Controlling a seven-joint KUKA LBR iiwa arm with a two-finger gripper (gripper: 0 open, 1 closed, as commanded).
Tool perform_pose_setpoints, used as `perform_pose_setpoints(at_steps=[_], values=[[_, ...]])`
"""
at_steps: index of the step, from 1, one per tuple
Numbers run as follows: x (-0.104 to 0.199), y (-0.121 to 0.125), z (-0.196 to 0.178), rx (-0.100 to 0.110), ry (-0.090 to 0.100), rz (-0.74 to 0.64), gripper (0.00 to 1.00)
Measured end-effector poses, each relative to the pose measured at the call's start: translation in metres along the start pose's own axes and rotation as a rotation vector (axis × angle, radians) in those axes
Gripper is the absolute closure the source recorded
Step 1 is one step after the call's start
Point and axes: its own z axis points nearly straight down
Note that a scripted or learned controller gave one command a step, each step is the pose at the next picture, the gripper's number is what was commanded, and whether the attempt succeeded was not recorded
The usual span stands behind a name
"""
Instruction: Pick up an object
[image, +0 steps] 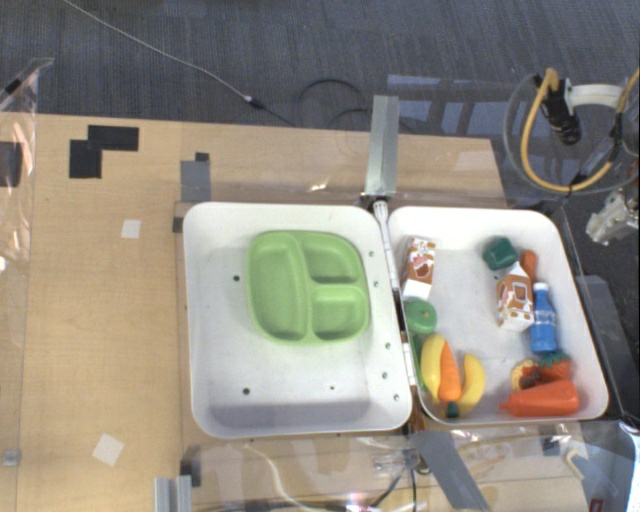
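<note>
The right bin holds several toy foods. A small brown-and-white carton lies by its left wall, with a round green piece just below it. Two yellow bananas flank an orange carrot at the front left. A dark green item, a second carton and a blue bottle lie toward the right. An orange-red piece rests in the front right corner.
The left bin holds a green divided plate. A metal divider post stands behind the seam between the bins. Yellow cable loops and pale hardware sit at the upper right.
</note>
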Motion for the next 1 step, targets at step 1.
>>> perform_pose_setpoints(at_steps=[1], values=[[-0.0542, 0.0160, 0.1441, 0.001, -0.010, 0.004, 1.00]])
